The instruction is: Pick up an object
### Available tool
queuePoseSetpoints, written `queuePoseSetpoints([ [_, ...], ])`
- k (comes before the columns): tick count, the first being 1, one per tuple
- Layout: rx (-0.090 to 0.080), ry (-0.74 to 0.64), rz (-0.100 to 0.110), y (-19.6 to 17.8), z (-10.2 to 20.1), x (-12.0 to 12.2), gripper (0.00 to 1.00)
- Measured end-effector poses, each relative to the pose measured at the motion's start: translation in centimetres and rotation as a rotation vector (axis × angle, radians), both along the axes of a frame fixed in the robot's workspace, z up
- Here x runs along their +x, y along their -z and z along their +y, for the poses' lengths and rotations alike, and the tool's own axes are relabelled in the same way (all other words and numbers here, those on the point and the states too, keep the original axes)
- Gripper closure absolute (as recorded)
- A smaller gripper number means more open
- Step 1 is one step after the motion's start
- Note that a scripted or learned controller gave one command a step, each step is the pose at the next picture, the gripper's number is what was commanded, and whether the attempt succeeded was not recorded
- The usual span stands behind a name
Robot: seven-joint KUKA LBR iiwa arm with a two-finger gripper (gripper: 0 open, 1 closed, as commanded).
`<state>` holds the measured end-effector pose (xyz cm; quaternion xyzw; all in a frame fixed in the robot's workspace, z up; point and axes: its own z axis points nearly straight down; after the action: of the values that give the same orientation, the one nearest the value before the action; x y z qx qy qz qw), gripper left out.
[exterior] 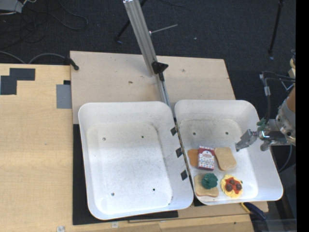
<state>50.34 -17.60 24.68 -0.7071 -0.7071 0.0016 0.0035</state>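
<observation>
One camera sits high above the desk [193,74], looking down at a slant from the near side. It stands far enough back to take in both white bins, the left bin [126,111] and the right bin [251,111], plus dark floor [217,23] beyond. The arm [289,115] enters from the right edge.

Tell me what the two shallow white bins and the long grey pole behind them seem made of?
The two shallow white bins look like moulded plastic: matt, rounded corners, scuffed floors. The long grey pole looks like bare aluminium, judging by its dull metallic sheen and straight ribbed edges, though that is uncertain.
</observation>
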Motion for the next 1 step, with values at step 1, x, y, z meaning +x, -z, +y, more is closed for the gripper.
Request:
queuePoseSetpoints([
  [1,-0.001,0.002,-0.004,-0.19,-0.07,0.06,0.0],
])
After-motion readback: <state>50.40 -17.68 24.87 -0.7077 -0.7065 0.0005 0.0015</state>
